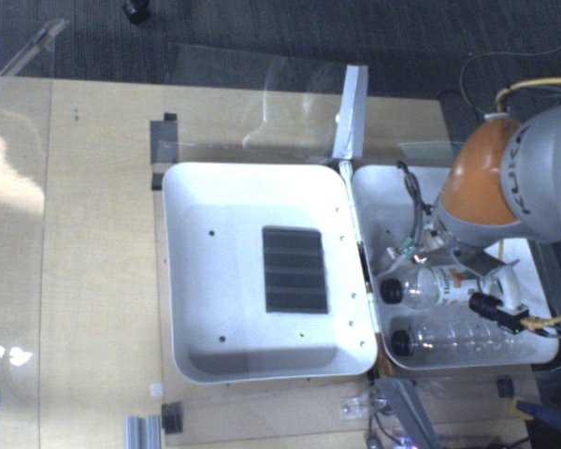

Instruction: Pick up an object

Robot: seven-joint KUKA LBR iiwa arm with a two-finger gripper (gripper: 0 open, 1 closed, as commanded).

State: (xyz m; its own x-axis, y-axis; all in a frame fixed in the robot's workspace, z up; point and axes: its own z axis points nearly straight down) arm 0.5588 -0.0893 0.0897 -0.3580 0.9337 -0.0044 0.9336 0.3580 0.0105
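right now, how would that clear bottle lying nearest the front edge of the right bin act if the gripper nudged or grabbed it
The clear bottle lies on its side, so a nudge would probably roll it toward the right bin wall. It looks see-through and seemingly empty, so likely light and easily knocked away. Its smooth, thin-looking plastic may slip or dent between the fingers.

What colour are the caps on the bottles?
Black, on both clear bottles, seen in the camera view.

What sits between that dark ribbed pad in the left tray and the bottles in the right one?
Bare white floor, then the two trays' adjoining rims, seen from the overhead camera, separate the pad from the bottles.
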